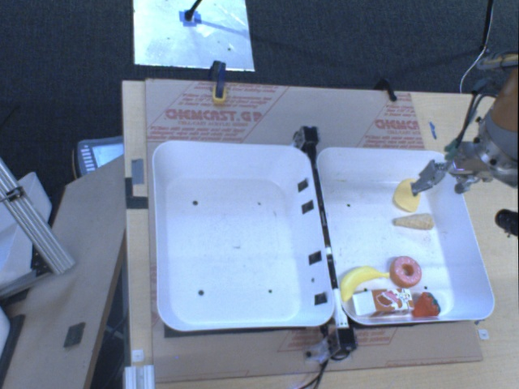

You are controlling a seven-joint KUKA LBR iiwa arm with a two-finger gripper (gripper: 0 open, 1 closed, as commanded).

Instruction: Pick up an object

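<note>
The right bin (369, 164) holds several small items. A yellow wedge (405, 195) lies near its far right, with a beige cone-shaped piece (414, 222) just in front of it. Toward the near edge are a pink donut (405, 271), a banana (361, 279), a red and white box (392, 301) and a small red item (427, 304). My gripper (443, 183) hangs over the right bin's far right side, just right of the yellow wedge. It is open, and nothing sits between its fingers (426, 177).
The left bin (235, 156) sits beside the right one, with a black divider strip (318, 217) running between them. Both rest on a brown board (243, 112). A cable (474, 67) hangs near the arm at the upper right.
</note>
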